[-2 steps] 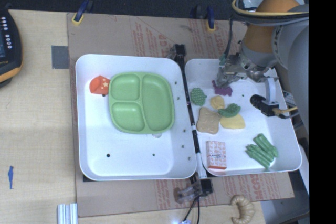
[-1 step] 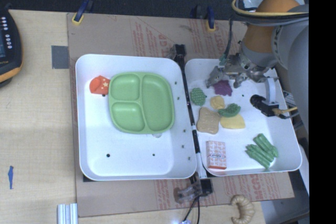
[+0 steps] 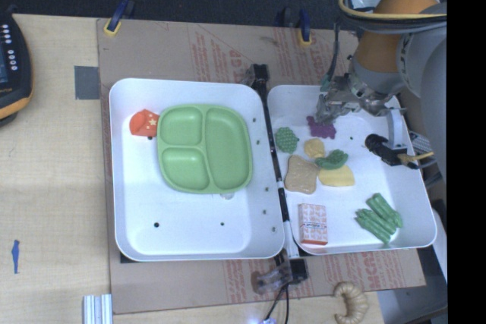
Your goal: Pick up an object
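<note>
- Object closest to the tool: a small purple piece (image 3: 321,127), lying in the right bin (image 3: 353,134) near its far edge, towards the far-left corner.
- Tool (image 3: 332,106) sits just above and beside the purple piece; whether it is apart or together cannot be told, and nothing is seen held in it.
- Neighbours near the purple piece: a green knobbly piece (image 3: 286,139), a small yellow piece (image 3: 314,147) and a leafy green piece (image 3: 332,158).
- Risk, as a judgement: the purple piece is low and irregular, so the tool may close off-centre and push it aside or knock the yellow piece.
- Near the right bin's near edge: a small box (image 3: 312,224) with a red and white label, print too small to read, and green pods (image 3: 380,215).
- Left bin (image 3: 190,231) holds a green divided plate (image 3: 205,147) and a red piece (image 3: 143,123).
- Cardboard (image 3: 190,49) on the table carries faint red print, not legible.
</note>
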